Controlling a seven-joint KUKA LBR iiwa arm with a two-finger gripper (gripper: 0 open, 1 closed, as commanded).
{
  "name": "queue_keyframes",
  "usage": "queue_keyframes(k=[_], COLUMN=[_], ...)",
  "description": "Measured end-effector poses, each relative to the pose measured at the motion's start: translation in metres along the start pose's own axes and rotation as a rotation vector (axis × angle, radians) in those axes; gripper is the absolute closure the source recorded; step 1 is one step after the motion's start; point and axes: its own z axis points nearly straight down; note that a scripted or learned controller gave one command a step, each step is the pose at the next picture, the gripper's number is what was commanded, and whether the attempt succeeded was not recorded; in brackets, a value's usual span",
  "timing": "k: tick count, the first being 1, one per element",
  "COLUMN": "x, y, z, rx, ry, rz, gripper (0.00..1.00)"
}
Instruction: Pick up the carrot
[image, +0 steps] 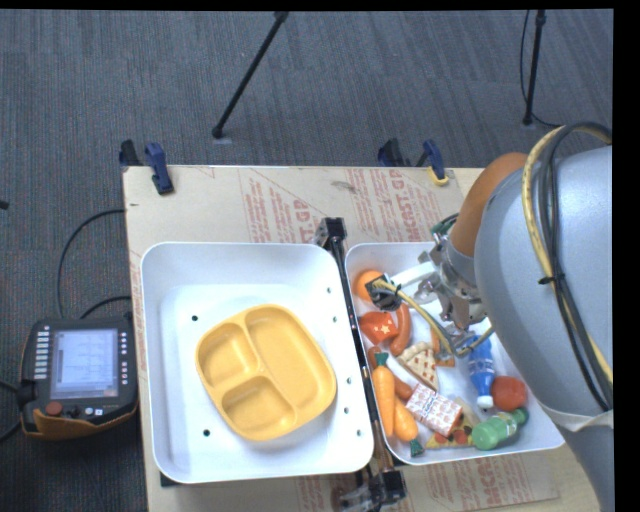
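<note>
Overhead view of the bench (240, 200) with two white bins side by side. The carrot (385, 397) is lying in the right bin (545, 432), along its left wall near the front, its green top pointing away from the camera; a second orange piece is lying just beside it. Around it, mixed toy food is crowding the bin: a red tomato-like piece (379, 326), a cracker wedge (421, 364), a red-and-white block (434, 410), a blue bottle (482, 374) and a green item (493, 432). The left bin (165, 290) is carrying a yellow divided plate (265, 372). The arm is reaching in from the right, and its gripper (455, 312) is hovering over the middle of the right bin, behind the carrot and apart from it; whether it is spread or closed cannot be told, as cables and the wrist are obscuring it. Judged progress: the carrot is resting in the bin ungrasped, so the approach, the grasp and the lift are all remaining.
</note>
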Motion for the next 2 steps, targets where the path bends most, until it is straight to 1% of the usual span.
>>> queue_keyframes(k=[1,2], x=[-0.0008,-0.0008], y=[-0.0018,-0.0029], z=[-0.0082,-0.0176], rx=[0.005,0.008], ry=[-0.006,-0.009], rz=[-0.004,-0.010], gripper=[1.00,1.00])
